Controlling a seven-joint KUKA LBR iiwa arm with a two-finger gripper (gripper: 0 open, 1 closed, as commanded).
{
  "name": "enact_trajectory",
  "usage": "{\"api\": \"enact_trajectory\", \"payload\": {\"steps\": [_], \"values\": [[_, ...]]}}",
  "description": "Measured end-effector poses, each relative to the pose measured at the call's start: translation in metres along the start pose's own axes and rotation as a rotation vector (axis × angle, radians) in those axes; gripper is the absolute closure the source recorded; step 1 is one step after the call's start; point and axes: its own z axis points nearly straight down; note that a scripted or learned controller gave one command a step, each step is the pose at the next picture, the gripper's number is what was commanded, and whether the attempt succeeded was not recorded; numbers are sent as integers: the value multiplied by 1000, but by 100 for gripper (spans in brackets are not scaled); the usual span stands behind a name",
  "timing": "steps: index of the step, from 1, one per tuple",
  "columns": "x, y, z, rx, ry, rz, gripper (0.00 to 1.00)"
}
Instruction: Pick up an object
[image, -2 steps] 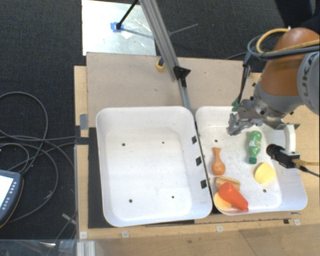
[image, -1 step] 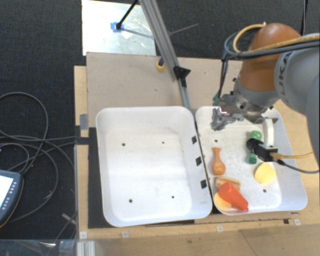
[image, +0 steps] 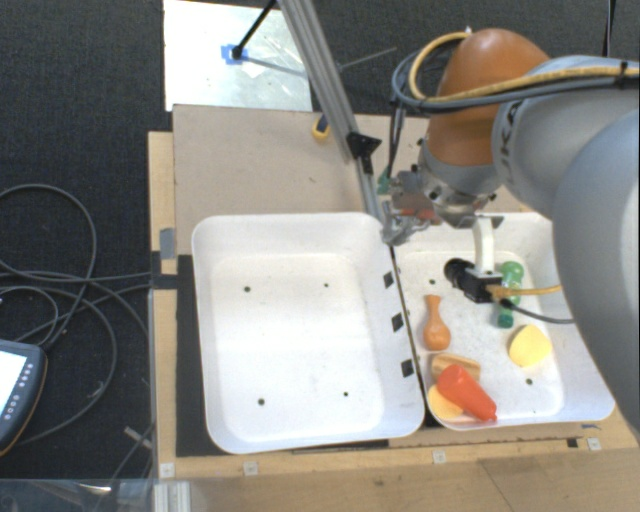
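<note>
Found the gripper (image: 398, 228) low at the far left corner of the right bin (image: 575, 395), almost over the rim shared with the left bin (image: 300, 340). Could not tell how far open; saw nothing held in it. Took the orange pin (image: 436, 322) as the likeliest target, being the nearest thing to the gripper. Placed it nearer the camera than the gripper and slightly to the view's right, flat on the bin floor and close beside the shared rim. Read its long axis as running roughly from far to near, thin neck toward the gripper and bulb toward the camera. Judged a short travel toward the camera and then a descent to be needed, closing across that axis rather than along it. Noted a tan slice (image: 455, 363) just past the bulb, and beyond that a red pepper (image: 467, 392) lying over a yellow piece (image: 440, 404) in the near left corner. Noted a lemon (image: 530, 346) apart to the pin's right, with a green knob (image: 511, 272) and a green stub (image: 503, 319) farther back on that side. Judged the rim wall on the pin's left the main hindrance and the slice a lesser one. Saw nothing lying between gripper and pin.
</note>
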Motion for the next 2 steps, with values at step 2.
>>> {"api": "enact_trajectory", "payload": {"steps": [2], "values": [[55,31,-9,0,-1,5,100]]}}
